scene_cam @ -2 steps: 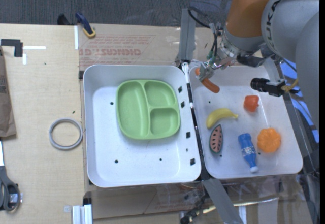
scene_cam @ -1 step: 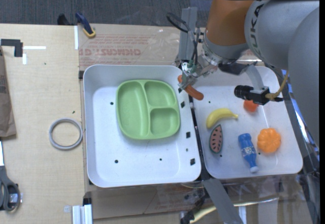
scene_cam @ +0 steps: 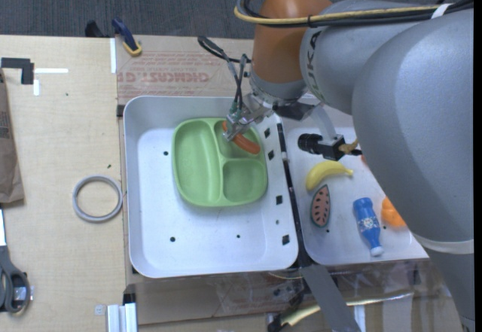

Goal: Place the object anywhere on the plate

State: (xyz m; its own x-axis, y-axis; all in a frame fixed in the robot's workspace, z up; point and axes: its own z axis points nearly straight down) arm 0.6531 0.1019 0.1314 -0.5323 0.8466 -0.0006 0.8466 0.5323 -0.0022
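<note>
Nearest the camera's foot, the left bin shows bare white floor; beyond it sits the green plate, and over its far right compartment the gripper pinches an orange object, just touching the plate. Judging from this, the release should come low and gentle, fingers parting cleanly so nothing rolls past the rim

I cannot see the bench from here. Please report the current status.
Gripper over the green plate, upper right compartment. Orange object at its fingertips, on the plate. Grip unclear. Nothing blocking.
</note>
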